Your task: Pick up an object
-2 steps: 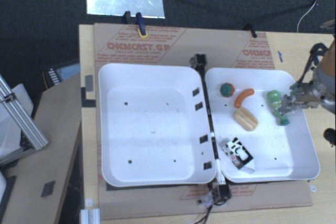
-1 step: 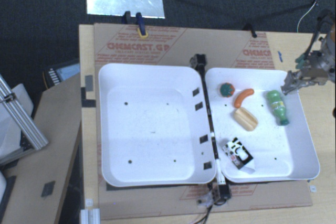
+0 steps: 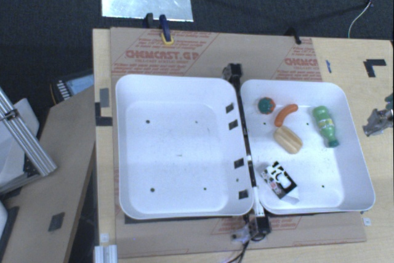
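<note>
Claw (image 3: 380, 121) cut off at the right edge, its state unreadable, beside the right bin (image 3: 355, 151)

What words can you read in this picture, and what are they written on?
"CHEMCAST GP", in red, on the brown sheet under the bins, near the left bin's far edge.
The same red print, slanted, on the sheet near the right bin's far corner: too blurred to read for sure.
Green bottle: label too small to read.
Black-and-white packet: print too small to read.
</note>
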